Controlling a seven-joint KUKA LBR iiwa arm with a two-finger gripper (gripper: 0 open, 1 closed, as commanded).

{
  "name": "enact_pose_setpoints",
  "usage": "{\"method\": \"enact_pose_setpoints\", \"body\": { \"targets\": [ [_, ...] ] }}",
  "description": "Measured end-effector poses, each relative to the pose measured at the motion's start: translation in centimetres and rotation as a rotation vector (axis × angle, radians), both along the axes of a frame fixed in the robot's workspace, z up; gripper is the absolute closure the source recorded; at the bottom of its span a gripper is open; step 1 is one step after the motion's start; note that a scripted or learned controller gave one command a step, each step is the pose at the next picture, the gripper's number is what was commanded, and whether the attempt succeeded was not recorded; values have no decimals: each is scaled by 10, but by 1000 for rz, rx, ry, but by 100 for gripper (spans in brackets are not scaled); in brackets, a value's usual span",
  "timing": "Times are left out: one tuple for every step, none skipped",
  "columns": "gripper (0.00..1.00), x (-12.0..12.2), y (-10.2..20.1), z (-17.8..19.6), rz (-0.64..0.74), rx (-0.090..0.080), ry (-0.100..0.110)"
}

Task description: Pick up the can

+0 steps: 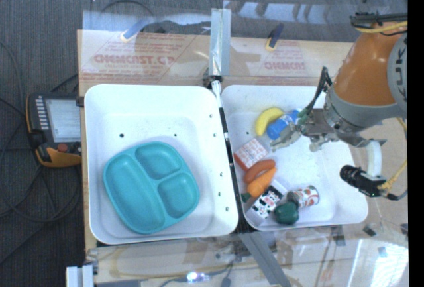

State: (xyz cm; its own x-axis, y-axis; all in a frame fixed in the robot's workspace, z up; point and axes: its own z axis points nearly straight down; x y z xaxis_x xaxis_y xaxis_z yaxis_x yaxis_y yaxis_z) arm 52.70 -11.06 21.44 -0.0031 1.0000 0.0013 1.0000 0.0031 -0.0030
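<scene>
My gripper (296, 134) hangs in the right bin (344, 213) beside the banana (268, 120) and a blue bottle (283, 124) (whether spread or pressed together I cannot tell), while the can (306, 197) lies near the bin's front edge.

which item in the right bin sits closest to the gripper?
The blue bottle, right beside the gripper, next to the yellow banana. The can lies far lower, near the bin's bottom edge.
</scene>
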Motion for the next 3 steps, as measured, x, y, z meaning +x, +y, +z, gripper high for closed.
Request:
{"method": "enact_pose_setpoints", "body": {
  "targets": [
    [0, -44, -89, -76, 7, -1, 1],
    [0, -41, -70, -125, 32, -7, -11],
    [0, -40, -76, -125, 113, -4, -11]
  ]
}}
